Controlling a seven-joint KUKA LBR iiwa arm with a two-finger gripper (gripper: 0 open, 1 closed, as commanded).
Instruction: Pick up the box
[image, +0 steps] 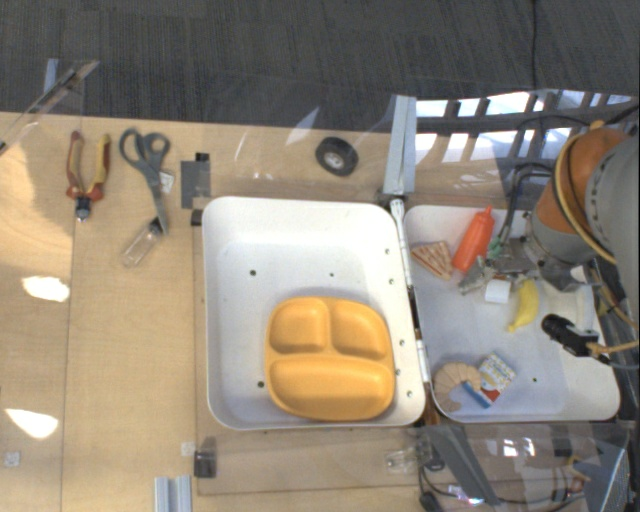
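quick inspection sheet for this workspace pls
surface: wooden bench bearing the left bin and right bin
job's things: small box lying near the right bin's front
clutter: yellow tray in left bin; carrot, banana, white block in right bin
grippers: gripper low over the right bin's back, beside the carrot, away from the box
cables: yellow cables on the arm
surroundings: pliers, scissors, tape roll on the bench
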